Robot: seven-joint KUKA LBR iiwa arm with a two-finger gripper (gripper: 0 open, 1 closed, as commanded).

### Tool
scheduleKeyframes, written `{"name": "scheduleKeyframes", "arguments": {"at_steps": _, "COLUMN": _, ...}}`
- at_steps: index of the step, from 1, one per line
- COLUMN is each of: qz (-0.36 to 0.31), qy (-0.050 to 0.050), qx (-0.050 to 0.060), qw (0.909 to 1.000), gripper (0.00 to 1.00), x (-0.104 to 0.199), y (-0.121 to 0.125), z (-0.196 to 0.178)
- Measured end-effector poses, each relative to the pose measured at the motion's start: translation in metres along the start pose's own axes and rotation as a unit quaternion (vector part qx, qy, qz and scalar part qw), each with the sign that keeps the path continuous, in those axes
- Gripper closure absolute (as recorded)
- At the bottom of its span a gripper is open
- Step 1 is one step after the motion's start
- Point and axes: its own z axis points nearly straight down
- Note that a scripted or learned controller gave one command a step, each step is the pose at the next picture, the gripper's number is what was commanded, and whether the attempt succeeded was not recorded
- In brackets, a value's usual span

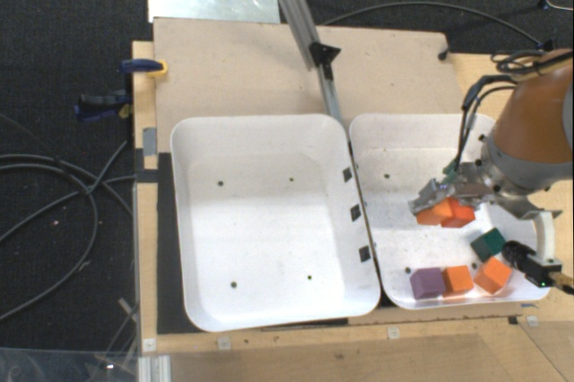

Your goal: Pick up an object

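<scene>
The tool (437, 199) sits low in the right bin (395, 147), touching the orange block (446, 213) just beneath it, apparently for a grasp, though its opening I cannot tell.

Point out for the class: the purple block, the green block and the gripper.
purple block (427, 282): camera view, its top face.
green block (488, 243): camera view, its top face.
gripper (437, 195): camera view, between its fingertips, over the orange blocks.

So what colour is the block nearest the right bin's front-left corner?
Purple: the block beside an orange block, seen in the camera view.
</scene>
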Motion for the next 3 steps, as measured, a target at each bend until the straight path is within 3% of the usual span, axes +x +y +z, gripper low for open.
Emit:
{"name": "scheduleKeyframes", "arguments": {"at_steps": 1, "qz": 0.0, "qy": -0.001, "qx": -0.001, "qw": 1.0, "gripper": 0.0, "x": 0.017, "y": 0.03, "z": 0.092}}
{"name": "scheduleKeyframes", "arguments": {"at_steps": 2, "qz": -0.001, "qy": 0.0, "qx": 0.0, "qw": 1.0, "gripper": 1.0, "x": 0.017, "y": 0.03, "z": 0.083}}
{"name": "scheduleKeyframes", "arguments": {"at_steps": 3, "qz": -0.004, "qy": 0.001, "qx": -0.003, "qw": 1.0, "gripper": 1.0, "x": 0.088, "y": 0.013, "z": -0.001}}
